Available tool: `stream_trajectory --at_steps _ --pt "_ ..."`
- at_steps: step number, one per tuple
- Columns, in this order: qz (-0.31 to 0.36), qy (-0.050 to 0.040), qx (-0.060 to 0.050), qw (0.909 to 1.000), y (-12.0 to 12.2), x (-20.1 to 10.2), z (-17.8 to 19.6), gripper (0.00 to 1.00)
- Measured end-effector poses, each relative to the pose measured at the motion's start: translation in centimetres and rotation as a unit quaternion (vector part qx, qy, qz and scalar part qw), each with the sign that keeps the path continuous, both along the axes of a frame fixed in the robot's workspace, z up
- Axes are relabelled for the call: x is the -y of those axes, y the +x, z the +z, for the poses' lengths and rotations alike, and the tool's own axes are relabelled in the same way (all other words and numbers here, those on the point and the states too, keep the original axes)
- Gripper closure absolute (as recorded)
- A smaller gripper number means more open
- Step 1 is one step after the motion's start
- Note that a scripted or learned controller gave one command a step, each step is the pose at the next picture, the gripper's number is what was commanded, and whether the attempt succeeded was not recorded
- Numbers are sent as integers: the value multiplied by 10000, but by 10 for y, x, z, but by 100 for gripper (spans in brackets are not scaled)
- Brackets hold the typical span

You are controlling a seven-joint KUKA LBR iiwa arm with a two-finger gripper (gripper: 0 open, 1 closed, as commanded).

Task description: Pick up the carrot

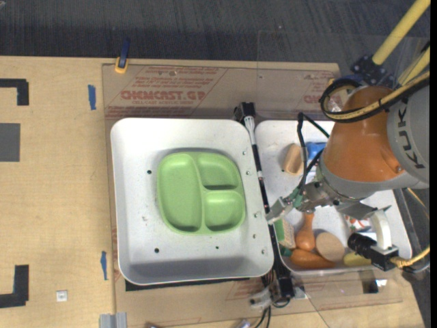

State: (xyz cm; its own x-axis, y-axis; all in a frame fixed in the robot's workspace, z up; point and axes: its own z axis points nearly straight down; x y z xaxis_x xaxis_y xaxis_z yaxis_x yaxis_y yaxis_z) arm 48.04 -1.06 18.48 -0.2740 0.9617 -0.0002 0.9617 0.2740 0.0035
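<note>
Right bin, near corner: smooth orange carrot (pixel 308 256) lying by a pale rounded egg-like piece (pixel 330 245).
Gripper (pixel 308 209): above them, finger state untellable.
Left bin (pixel 130 183): glossy green three-compartment plate (pixel 199 191).
Farther right: tan bread-like chunk (pixel 293 158).

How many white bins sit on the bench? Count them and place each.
2. The left bin holds a green divided plate. The right bin holds the food items, partly covered by the arm, so more may be hidden beneath.
</note>
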Motion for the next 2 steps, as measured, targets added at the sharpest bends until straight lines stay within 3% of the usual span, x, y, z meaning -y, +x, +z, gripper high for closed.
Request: stream_trajectory --at_steps 1,2 --pt "343 -13 -3 9994 -1 37 0 0" --pt "478 -17 4 9989 39 63 0 0"
